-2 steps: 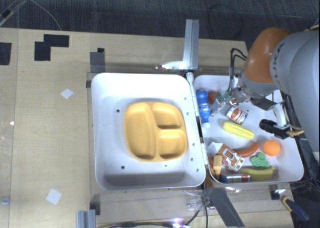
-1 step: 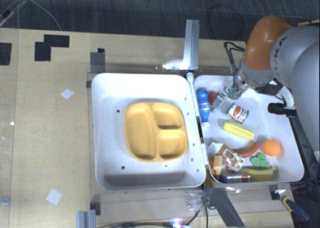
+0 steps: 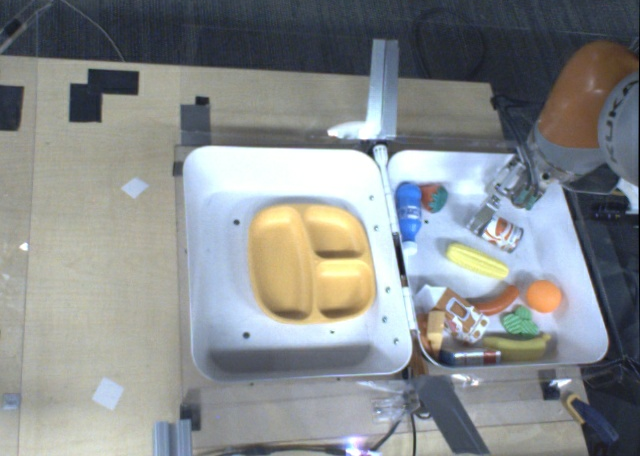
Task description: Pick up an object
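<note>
My gripper (image 3: pixel 494 212) hangs over the back of the right bin (image 3: pixel 590 274), its tip just above or touching a small red and white can (image 3: pixel 503 234). I cannot make out whether the can is gripped. To the left lie a blue bottle (image 3: pixel 408 207) and a small red and green piece (image 3: pixel 433 197). A yellow corn-like piece (image 3: pixel 476 261) lies in front of the can. Nearer the front are an orange ball (image 3: pixel 543 296), an orange sausage shape (image 3: pixel 493 301), a green piece (image 3: pixel 519 322) and a red and white carton (image 3: pixel 462 318).
The left bin (image 3: pixel 215 244) holds a yellow divided tray (image 3: pixel 308 261). A metal post (image 3: pixel 384 84) stands behind the wall between the bins. A dark yellow banana-like item (image 3: pixel 515 346) and a marker (image 3: pixel 468 355) lie along the right bin's front wall.
</note>
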Available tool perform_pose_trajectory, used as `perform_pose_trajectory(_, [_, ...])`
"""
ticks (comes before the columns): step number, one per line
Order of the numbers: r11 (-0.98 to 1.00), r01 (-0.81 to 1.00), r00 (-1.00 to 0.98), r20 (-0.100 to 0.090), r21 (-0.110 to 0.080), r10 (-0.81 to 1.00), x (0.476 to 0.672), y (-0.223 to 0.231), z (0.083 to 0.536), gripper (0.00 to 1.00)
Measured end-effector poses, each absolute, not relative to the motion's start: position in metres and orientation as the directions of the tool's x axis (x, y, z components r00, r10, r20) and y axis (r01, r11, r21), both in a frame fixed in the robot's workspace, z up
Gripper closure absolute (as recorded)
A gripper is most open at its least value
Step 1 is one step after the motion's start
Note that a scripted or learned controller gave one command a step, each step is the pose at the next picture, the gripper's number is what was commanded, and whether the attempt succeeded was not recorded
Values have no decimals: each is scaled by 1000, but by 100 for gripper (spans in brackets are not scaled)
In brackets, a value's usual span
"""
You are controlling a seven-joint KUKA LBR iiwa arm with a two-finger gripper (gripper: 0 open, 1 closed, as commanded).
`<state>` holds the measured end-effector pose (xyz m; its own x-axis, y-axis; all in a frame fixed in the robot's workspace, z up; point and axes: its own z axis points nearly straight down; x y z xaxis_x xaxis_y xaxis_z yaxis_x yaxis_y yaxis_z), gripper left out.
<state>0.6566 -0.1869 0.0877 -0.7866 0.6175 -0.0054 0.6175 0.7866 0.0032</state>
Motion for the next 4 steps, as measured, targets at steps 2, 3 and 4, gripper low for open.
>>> perform_pose_trajectory(2, [481, 877, -481, -5, 5, 877, 586, -206, 135, 0])
perform_pose_trajectory(3, [309, 951, -309, -2, 4, 951, 582, -205, 97, 0])
perform_pose_trajectory(4, [315, 949, -315, -6, 11, 949, 585, -204, 110, 100])
